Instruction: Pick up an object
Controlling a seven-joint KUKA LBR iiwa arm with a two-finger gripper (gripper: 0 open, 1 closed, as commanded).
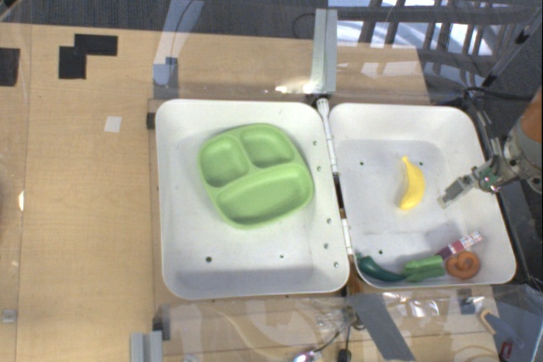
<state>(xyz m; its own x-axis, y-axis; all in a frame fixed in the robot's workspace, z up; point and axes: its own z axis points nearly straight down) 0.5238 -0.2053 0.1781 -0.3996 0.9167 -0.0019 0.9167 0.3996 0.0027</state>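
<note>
While gripper (458, 187) hangs low over right bin (373, 127) near its right wall, jaw state cannot be told at this size; nothing seen between them. Banana (411, 183) lies just left of gripper, apart, on bin floor. Along front wall: dark green vegetable (379, 270), lighter green piece (424, 267), small purple item (463, 244), orange round object (462, 264). Left bin (170, 182) holds green divided plate (254, 174).

No readable text, brand, number or sign is to be made out anywhere. A label is seen on a small package (463, 244) near the right bin's (382, 125) front right corner, but its print is too small to be read.
</note>
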